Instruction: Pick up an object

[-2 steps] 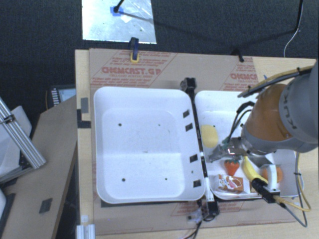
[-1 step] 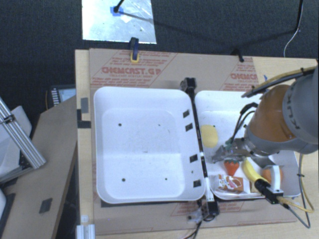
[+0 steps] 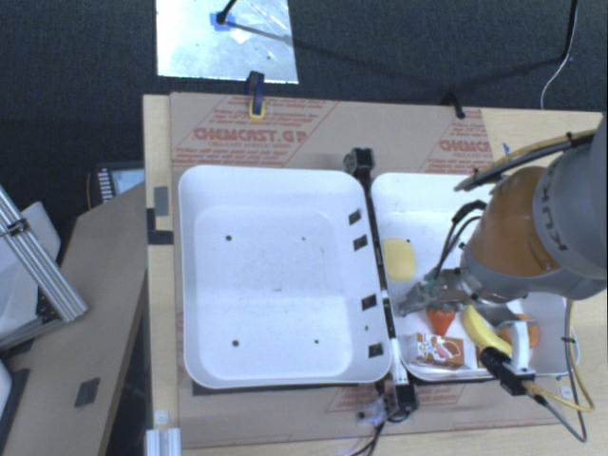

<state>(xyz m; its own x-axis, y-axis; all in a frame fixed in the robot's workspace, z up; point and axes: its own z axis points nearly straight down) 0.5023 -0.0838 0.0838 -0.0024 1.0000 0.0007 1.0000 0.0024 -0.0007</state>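
Observation:
The arm, grey with an orange band [image 3: 513, 231], reaches over the right bin [image 3: 418, 198] from the right. Its gripper [image 3: 423, 299] hangs low over the bin's front half, just left of centre. Directly beneath and slightly right of it lies a small orange-red object [image 3: 442, 320]. A yellow banana [image 3: 483, 334] lies to the right of that. A white and orange packet [image 3: 439, 351] rests at the front wall. A pale yellow block [image 3: 399, 259] sits behind the gripper near the bin's left wall. An orange and white item [image 3: 525, 334] is partly hidden under the arm.
The left bin [image 3: 204, 193] stands beside the right one, with a black clipped divider [image 3: 369, 245] between them. Both rest on a cardboard sheet [image 3: 313, 126]. Cables [image 3: 551, 397] trail off the front right corner. A metal plate [image 3: 226, 27] lies beyond the bench.

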